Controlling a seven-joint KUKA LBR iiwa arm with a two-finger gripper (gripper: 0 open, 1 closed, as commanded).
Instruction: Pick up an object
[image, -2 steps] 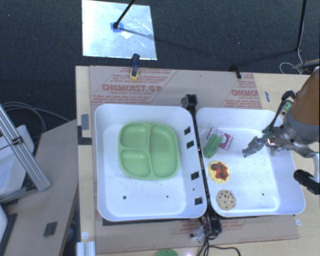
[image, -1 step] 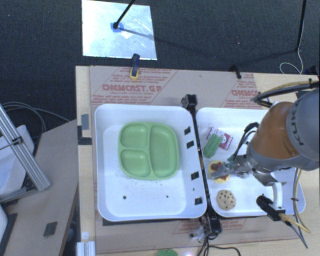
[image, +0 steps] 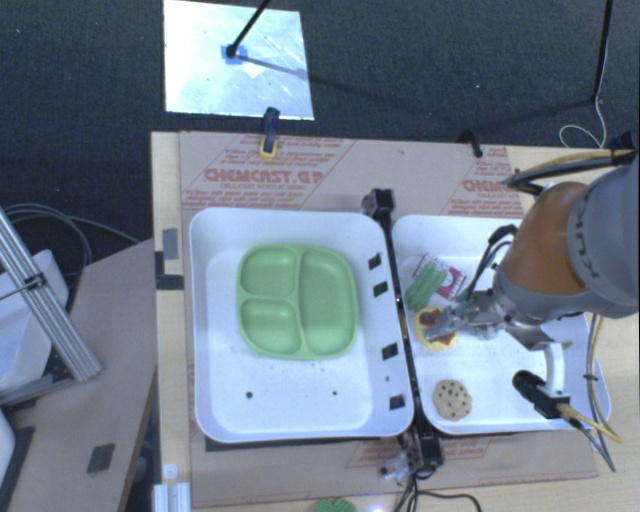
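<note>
In the right bin (image: 570, 415), my gripper (image: 455, 318) reaches in from the right and hangs low over a small yellow and red object (image: 434, 332) at the bin's left side. I cannot tell whether it touches the object. A green object on a white and red packet (image: 428, 281) lies just behind the gripper. A round brown cookie (image: 452, 399) sits nearer the front of the bin, apart from the gripper.
The left bin (image: 215, 400) holds a green divided plate (image: 298, 301). A black divider with clips (image: 392, 300) runs between the two bins. The arm's grey and orange body (image: 560, 250) covers the right bin's far right part. A black part (image: 535, 392) juts out at the front right.
</note>
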